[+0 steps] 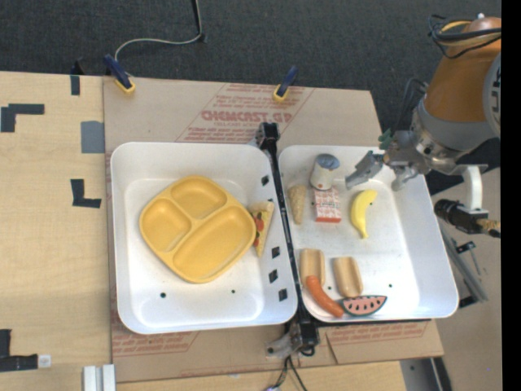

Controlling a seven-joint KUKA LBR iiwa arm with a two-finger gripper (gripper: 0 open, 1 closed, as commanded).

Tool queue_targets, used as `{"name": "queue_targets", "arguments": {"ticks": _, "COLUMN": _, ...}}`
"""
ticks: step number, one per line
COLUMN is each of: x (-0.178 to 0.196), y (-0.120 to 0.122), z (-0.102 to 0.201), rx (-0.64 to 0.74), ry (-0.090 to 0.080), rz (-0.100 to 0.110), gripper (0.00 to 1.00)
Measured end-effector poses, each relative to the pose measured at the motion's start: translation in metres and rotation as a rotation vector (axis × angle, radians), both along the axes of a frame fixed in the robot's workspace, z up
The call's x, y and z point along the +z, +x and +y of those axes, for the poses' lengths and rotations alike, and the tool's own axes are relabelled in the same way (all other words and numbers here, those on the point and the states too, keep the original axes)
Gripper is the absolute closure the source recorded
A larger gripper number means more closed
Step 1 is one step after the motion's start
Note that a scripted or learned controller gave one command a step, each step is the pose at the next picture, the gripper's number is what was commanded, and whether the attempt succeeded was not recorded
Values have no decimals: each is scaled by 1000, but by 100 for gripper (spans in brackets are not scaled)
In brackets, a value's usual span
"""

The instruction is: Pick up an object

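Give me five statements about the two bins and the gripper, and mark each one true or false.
1. The yellow divided plate lies in the left bin. True.
2. The banana lies in the left bin. False: it is in the right bin.
3. The gripper holds the banana. False: its fingers are open, above it.
4. The watermelon slice lies at the right bin's near edge. True.
5. The carton rests on the plate. False: it is beside the can.

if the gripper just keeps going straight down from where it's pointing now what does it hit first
Most likely the banana, which lies just below the gripper in the right bin. Depth is unclear from this slant, so it could instead land on bare bin floor beside it.
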State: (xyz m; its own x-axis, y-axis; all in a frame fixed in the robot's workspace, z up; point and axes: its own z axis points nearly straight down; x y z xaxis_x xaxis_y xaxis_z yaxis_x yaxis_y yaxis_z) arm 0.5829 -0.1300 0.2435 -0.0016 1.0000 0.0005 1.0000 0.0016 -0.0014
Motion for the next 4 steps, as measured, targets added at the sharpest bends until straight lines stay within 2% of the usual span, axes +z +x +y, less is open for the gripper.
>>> {"name": "queue_targets", "arguments": {"ticks": 1, "x": -157, "y": -50, "z": -39, "rx": -1, "ry": -1, "rz": -2, "gripper": 0}}
{"name": "queue_targets", "arguments": {"ticks": 2, "x": -157, "y": -87, "z": -20, "rx": -2, "ry": -3, "rz": -7, "gripper": 0}}
{"name": "queue_targets", "arguments": {"ticks": 3, "x": -147, "y": -87, "z": -20, "rx": -3, "ry": -4, "rz": -9, "gripper": 100}}
{"name": "queue_targets", "arguments": {"ticks": 4, "x": -60, "y": -99, "z": 72, "rx": 1, "ry": 1, "rz": 0, "gripper": 100}}
